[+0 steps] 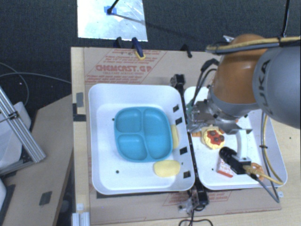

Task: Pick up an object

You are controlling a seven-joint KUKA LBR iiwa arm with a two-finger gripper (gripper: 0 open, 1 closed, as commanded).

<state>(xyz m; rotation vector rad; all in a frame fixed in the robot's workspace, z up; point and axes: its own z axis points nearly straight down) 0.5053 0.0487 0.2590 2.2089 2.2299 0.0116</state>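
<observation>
- The toy pizza, a small round yellow piece with red spots, lies in the right bin near its left edge, about midway between the back and front edges.
- The gripper sits low over the same left edge, just behind and to the left of the pizza; the wrist hides it, so I cannot tell whether it is open or closed, and nothing is seen held in it.
- A small red and white packet lies toward the right bin's front edge, with bare white floor to its left.
- The grey and orange arm covers the right bin's back half.
- In the left bin, a glossy blue tray with rounded corners and three compartments takes the middle, leaving open floor along the left and back edges.
- A thin yellow strip lies against the tray's right side.
- A smooth yellow lump rests near the front right corner, just clear of the tray.
- Both bins stand on printed brown cardboard.
</observation>
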